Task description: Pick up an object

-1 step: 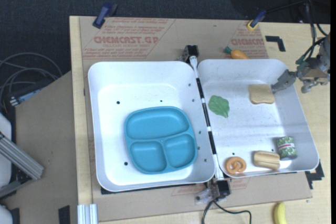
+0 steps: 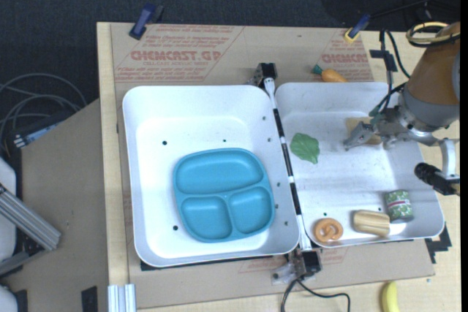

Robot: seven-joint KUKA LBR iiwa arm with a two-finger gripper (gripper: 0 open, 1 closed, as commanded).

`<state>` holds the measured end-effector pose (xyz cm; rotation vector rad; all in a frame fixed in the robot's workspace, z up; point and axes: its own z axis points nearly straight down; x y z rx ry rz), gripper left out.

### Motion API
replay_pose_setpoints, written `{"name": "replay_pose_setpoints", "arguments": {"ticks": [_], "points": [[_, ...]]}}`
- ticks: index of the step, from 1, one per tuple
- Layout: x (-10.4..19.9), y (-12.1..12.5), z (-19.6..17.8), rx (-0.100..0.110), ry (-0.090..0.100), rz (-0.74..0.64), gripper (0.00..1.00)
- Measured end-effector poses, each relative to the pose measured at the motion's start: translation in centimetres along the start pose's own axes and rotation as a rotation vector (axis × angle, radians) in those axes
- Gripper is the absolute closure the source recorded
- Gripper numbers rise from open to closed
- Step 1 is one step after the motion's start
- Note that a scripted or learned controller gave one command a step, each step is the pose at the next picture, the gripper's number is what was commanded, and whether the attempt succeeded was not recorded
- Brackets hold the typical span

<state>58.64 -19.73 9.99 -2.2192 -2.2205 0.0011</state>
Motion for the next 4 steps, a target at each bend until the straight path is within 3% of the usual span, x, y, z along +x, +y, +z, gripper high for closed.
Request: {"name": "replay_pose_setpoints", "arguments": {"ticks": [1, 2, 3, 4], "points": [[1.9, 4.5, 1.3, -0.008, -0.003, -0.001, 0.0], [1.8, 4.6, 0.2, -0.012, -0.006, -0.002, 1.0], [-2.7, 0.5, -3.0, -0.001, -0.002, 0.001, 1.0], [1.7, 3.1, -7.0, -0.005, -0.002, 0.0, 1.0]]}}
